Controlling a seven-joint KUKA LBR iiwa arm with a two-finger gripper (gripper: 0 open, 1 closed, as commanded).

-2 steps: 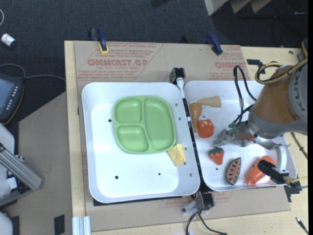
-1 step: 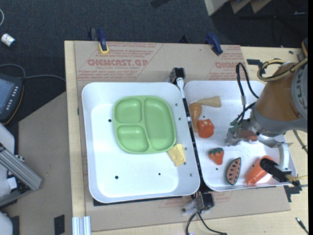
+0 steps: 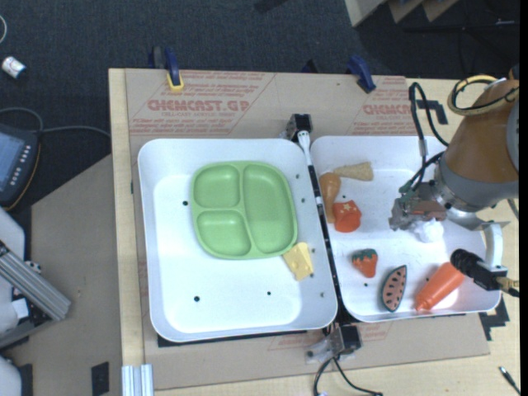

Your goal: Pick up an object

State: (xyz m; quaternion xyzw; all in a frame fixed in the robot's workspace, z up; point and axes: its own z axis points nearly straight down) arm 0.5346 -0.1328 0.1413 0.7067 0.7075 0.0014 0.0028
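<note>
The right bin (image 3: 388, 151) holds several toy foods: a tan wedge (image 3: 353, 172), an orange cone (image 3: 330, 188), a red pepper (image 3: 346, 214), a strawberry (image 3: 365, 262), a watermelon slice (image 3: 393, 288) and a carrot (image 3: 439, 285). My gripper (image 3: 412, 213) hangs low over the right half of this bin, reaching in from the right. A small white object (image 3: 430, 232) lies just below and to the right of it, partly hidden by the wrist. I see nothing lifted off the bin floor.
The left bin (image 3: 165, 304) holds a green divided plate (image 3: 244, 209) and a yellow cheese piece (image 3: 299, 261) near the divider. A black part (image 3: 472, 267) sticks out beside the carrot. Cables run along the right bin's far right edge.
</note>
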